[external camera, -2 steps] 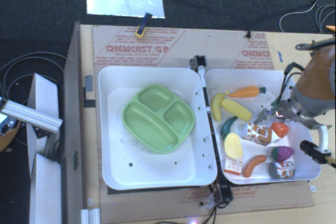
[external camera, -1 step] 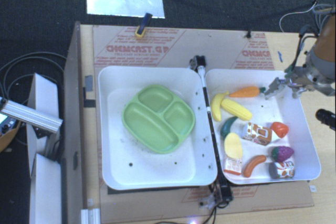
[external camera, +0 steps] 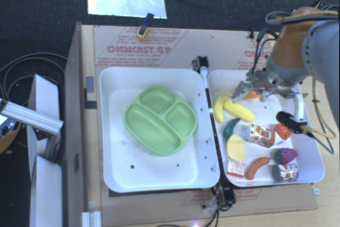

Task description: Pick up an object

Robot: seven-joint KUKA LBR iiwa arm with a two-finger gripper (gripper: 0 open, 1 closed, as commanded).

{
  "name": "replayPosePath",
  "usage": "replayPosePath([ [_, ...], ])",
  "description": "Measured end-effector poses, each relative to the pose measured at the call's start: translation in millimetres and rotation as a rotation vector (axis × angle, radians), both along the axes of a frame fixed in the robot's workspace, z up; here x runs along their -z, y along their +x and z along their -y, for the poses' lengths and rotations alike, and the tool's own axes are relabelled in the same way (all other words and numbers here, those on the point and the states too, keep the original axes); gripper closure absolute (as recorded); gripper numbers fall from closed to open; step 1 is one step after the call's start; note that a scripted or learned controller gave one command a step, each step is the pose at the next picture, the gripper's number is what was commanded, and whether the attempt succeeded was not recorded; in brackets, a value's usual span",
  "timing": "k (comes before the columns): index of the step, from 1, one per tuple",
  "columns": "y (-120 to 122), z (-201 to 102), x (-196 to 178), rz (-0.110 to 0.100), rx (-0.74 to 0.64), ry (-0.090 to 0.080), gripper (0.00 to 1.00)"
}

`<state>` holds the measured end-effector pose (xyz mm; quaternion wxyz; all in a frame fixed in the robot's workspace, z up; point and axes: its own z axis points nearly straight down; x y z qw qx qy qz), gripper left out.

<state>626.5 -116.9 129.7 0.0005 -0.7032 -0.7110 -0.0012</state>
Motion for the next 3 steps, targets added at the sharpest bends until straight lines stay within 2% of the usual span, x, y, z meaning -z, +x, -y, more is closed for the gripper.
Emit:
replayPosePath([
  [1, -15, 1, -9, 0.000, 0.010, -0.003, 0.00],
  [2, -29, -13, -32, 0.001, 0.006, -0.002, 0.00],
  [3, -42, -4, -35, -0.001, 0.010, -0.003, 0.00],
])
